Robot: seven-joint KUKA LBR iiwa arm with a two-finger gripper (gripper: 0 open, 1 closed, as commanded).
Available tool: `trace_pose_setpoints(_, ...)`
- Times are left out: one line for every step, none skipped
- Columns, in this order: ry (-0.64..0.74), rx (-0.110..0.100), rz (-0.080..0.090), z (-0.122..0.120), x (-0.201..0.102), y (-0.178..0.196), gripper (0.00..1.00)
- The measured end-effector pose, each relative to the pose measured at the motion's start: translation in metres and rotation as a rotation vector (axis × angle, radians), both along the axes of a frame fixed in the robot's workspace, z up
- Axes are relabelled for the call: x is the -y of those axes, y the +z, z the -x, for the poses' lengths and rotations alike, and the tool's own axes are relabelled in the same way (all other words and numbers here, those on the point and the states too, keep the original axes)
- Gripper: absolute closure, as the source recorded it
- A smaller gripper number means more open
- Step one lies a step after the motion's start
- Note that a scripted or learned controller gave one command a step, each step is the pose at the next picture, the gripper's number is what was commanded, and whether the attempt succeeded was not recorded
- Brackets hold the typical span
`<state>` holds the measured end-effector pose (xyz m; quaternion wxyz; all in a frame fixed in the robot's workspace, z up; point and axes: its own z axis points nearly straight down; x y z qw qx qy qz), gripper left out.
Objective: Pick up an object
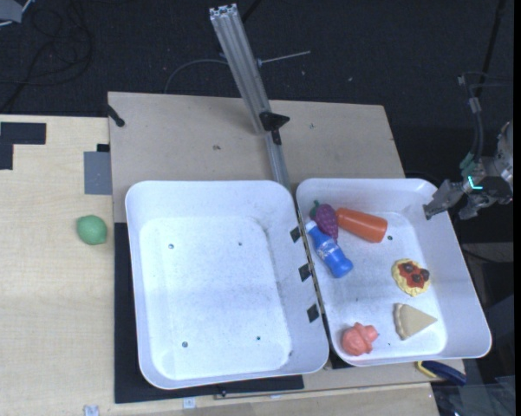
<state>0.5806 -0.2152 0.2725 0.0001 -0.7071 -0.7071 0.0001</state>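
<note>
Two shallow white plastic bins sit side by side on a pale wooden tabletop. The right bin holds an orange carrot-shaped toy, a purple grape cluster, a blue bottle, a small round pizza toy, a tan wedge and a pinkish-red lump. The tool hovers at that bin's upper right rim, holding nothing; whether it is open cannot be told. A green ball lies on the tabletop, left of the left bin.
</note>
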Motion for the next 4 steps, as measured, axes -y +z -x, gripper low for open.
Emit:
trace_pose_setpoints(0.0, 0.0, 0.0, 0.0, 0.0, 0.0, 0.0)
trace_pose_setpoints(0.001, -0.004, -0.001, -0.009, 0.001, -0.05, 0.0)
trace_pose_setpoints(0.001, -0.004, -0.001, -0.002, -0.006, -0.098, 0.0)
trace_pose_setpoints(0.0, -0.004, -0.001, -0.001, 0.003, -0.148, 0.0)
